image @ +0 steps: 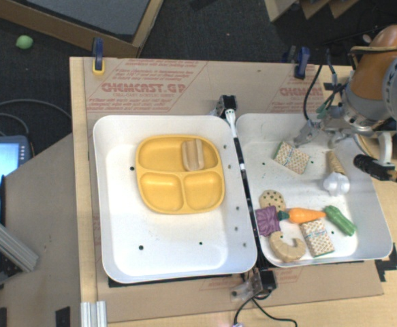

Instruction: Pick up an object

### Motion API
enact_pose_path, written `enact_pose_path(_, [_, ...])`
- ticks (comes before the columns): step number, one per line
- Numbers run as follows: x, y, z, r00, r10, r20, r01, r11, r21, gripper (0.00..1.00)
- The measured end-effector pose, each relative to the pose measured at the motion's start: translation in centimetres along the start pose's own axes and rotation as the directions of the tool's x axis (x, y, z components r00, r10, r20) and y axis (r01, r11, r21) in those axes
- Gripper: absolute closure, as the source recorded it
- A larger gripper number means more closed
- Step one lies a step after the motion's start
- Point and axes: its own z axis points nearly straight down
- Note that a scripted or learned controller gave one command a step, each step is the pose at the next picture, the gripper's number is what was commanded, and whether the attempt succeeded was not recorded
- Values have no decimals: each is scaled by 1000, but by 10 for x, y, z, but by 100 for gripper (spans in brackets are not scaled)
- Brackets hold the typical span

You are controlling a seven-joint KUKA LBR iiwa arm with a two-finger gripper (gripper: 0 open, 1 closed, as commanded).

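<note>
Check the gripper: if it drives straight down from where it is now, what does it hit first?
Probably the bare floor of the right bin. The gripper hangs over the bin's upper part, between the patterned cracker on its left and the tan stick on its right. Depth is unclear from this slanted view, so the cracker's edge is possible.

Green ball [24, 42] on dark floor; blue clamps [99, 55] on bench edge.

The brown board [150, 87] under the bins bears red print. The biggest line reads roughly "CHEMCAST G.P"; the smaller lines above and below it are too fine to read. The same red print repeats near the board's far right corner, mostly hidden.
</note>
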Motion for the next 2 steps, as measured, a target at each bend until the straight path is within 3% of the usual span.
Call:
enact_pose_path(1, [60, 1, 1, 1000, -10, 3, 10, 1000, 0, 0])
enact_pose_path(2, [85, 0, 1, 1000, -7, 4, 7, 1000, 1, 0])
